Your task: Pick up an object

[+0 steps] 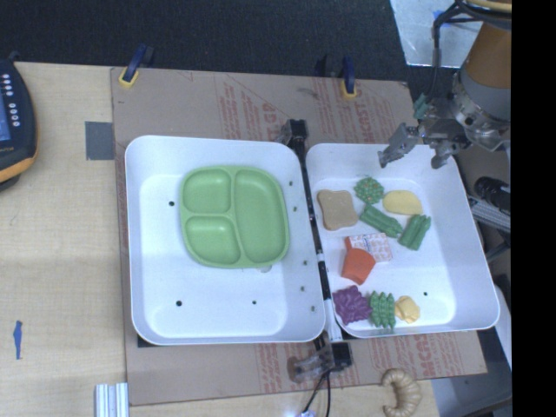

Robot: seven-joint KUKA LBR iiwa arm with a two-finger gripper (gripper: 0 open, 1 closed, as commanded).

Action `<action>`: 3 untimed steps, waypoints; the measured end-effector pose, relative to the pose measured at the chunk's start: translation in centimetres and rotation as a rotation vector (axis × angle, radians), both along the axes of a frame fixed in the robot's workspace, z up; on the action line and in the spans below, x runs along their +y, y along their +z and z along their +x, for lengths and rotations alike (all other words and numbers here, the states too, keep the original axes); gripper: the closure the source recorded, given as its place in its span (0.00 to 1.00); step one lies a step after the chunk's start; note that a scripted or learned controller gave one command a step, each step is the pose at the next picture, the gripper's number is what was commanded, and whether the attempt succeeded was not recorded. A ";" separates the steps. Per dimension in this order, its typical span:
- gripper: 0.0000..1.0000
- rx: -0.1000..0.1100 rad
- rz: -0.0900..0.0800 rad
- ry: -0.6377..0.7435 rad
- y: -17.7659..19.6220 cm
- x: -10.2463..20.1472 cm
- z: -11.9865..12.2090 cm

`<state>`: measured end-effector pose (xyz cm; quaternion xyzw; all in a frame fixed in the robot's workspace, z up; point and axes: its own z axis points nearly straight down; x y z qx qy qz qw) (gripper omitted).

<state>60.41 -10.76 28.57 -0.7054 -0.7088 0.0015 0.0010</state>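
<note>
Gripper (418,148) over the right bin's (465,259) far edge, fingers spread apart, nothing between them. Toy foods scattered across that bin: bread slice (337,208), orange piece (357,266), purple grapes (350,303). Green divided plate (234,216) in the left bin (156,259).

Green three-compartment plate (234,215) sits in left white bin (148,259). Cardboard sheet (217,102) under both bins, held by blue clamps (348,76) at far edge. Handheld pendant (13,120) on tabletop (52,276), far left.
</note>
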 end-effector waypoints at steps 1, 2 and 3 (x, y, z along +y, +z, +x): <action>0.00 0.004 0.000 0.003 -9.8 3.5 1.0; 0.00 0.008 0.002 -0.002 -19.8 -0.9 -5.7; 0.00 -0.004 0.000 0.000 -19.3 -4.5 0.2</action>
